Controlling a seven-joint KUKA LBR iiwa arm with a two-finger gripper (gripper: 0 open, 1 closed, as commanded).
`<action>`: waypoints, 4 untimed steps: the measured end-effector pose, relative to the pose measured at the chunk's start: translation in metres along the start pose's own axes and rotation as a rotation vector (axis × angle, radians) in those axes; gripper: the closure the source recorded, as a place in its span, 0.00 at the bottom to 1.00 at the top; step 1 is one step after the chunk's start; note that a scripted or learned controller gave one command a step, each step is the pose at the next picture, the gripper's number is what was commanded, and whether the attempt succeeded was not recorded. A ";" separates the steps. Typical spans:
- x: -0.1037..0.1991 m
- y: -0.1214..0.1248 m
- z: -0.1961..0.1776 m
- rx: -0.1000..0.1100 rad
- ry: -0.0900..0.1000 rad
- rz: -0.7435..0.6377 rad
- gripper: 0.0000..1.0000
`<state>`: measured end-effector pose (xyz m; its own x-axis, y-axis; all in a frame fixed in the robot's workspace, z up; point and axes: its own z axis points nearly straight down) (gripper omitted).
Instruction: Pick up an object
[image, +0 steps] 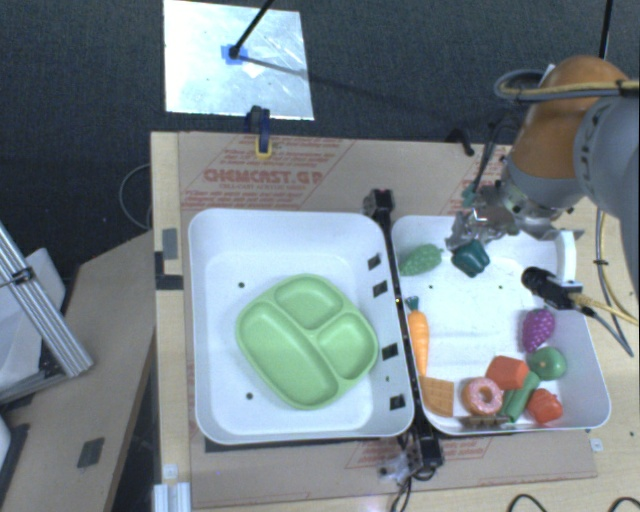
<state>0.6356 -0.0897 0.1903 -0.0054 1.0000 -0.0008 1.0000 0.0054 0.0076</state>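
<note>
Worktop (300, 165) seen from above, bearing two white bins. Left bin (215, 250) holds a green divided plate (305, 340). Right bin (590, 385) holds toy food: carrot (418, 340), donut (484, 397), grapes (538, 327). Tool (470, 243) hangs over its far end, pinching a teal object (471, 260), just beside a green leafy piece (421, 259).

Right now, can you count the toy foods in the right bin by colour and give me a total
Green: 3, a leafy piece, a round one, a stick
Orange: 3, a carrot, a block, a lump
Teal: 1
Purple: 1, grapes
Pink: 1, a donut
Tan: 1, a cracker
Total: 10
</note>
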 end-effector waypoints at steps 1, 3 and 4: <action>0.000 0.002 -0.037 0.002 0.000 0.000 1.00; 0.097 -0.012 -0.047 0.007 0.003 -0.004 1.00; 0.149 -0.002 -0.047 0.005 0.004 -0.004 1.00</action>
<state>0.6322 0.0591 0.2375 -0.0096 0.9999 0.0027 1.0000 0.0096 0.0026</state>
